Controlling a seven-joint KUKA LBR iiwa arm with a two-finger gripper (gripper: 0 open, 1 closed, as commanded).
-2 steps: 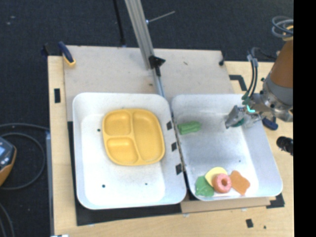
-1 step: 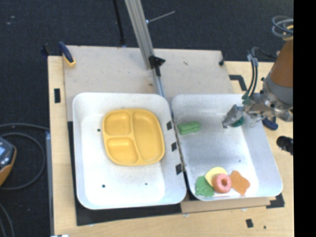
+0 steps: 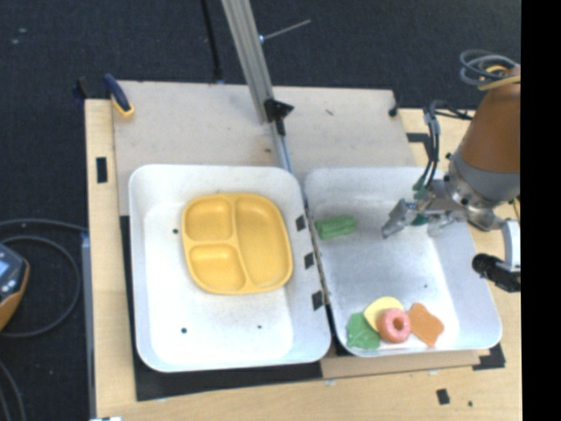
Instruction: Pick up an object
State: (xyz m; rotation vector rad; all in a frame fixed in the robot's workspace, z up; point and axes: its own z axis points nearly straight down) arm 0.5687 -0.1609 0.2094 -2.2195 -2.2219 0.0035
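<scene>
Landmark: the right bin (image 3: 456, 261).

Left of it, touching along the shared edge, one left bin (image 3: 149, 323) with one yellow divided plate (image 3: 237, 241) lying flat near its middle; three compartments, nothing in them. Probably just a drop-off spot.

Inside the right bin, against its left wall: one green block (image 3: 336, 227), alone, open space around it, so the easiest pick by my judgement.

At the right bin's near edge, four items bunched and touching: green piece (image 3: 360, 331), yellow piece (image 3: 382, 309), pink ring (image 3: 395, 325), orange piece (image 3: 427, 324). Crowded, harder to grab singly.

Above the bin's upper right part: one gripper (image 3: 412, 217), pointing left toward the block, well apart from it. Jaws: cannot tell whether spread or clenched; nothing seen between them.
</scene>
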